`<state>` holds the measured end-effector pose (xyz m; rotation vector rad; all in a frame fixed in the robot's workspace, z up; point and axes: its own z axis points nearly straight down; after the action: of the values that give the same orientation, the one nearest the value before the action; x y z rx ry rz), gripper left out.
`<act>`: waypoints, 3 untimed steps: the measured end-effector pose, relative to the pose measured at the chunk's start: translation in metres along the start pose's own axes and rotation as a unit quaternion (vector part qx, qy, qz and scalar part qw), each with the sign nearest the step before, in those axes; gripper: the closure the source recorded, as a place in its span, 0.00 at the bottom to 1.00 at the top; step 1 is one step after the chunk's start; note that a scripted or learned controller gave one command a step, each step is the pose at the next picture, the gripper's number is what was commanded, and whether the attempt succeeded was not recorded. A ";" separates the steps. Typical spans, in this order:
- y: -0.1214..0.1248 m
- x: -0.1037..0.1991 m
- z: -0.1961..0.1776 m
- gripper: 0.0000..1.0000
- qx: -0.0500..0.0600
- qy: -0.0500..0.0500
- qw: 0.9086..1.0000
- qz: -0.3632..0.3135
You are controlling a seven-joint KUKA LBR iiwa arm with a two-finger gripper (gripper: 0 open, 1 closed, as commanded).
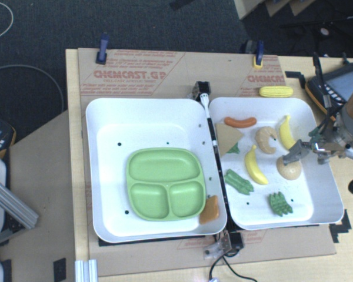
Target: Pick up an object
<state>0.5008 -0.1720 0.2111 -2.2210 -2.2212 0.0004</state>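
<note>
While the arm is reaching in from the right edge: gripper (pixel 298 153) is hovering over the right bin (pixel 323 211).
Fingers: cannot tell whether they are parting or closing.
Nearest object: tan potato-like piece (pixel 290 170), lying just below the gripper, right of centre.
Neighbours: two bananas (pixel 256 166), red sausage (pixel 240 122).
Left bin (pixel 106 128): is holding a green tray (pixel 165 184).

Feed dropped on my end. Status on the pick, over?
Gripper low in right bin, over a tan potato. Nothing seen held. Two bananas close beside.
</note>
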 end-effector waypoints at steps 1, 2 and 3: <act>-0.024 0.070 0.084 0.00 0.004 0.003 1.000 -0.002; -0.022 0.066 0.080 0.00 0.000 0.000 1.000 0.000; 0.033 0.078 0.126 0.00 -0.005 -0.002 1.000 -0.001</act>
<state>0.5336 -0.0937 0.0849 -2.2256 -2.2300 -0.0069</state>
